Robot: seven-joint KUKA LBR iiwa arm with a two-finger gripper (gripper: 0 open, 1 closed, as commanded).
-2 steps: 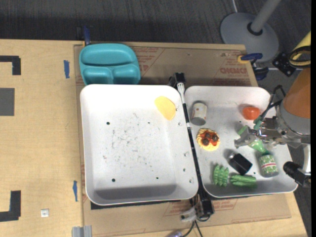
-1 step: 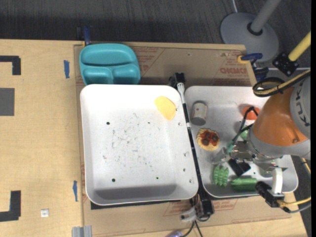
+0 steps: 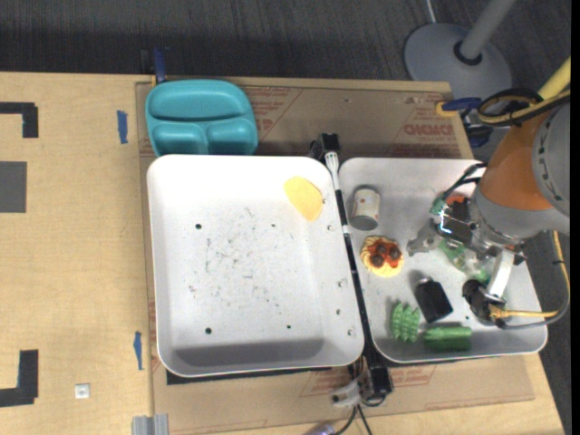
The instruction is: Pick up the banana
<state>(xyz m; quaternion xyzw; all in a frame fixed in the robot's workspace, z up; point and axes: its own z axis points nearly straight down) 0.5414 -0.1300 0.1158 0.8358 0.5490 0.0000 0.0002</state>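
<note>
The banana (image 3: 305,197) is a short, stubby yellow piece, plain in colour with a slightly deeper orange-yellow tint along its lower side. It lies flat on the floor of the left bin (image 3: 245,333), in that bin's far right corner, close against the right wall. Its long axis runs at a slant, from upper left to lower right. It lies alone, with bare white floor around it.

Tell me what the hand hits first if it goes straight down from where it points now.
Probably the bare floor of the right bin, or the black block just to its left in the view. The hand hangs over the bin's right half; depth is unclear. The banana is off that line, in the left bin.
</note>
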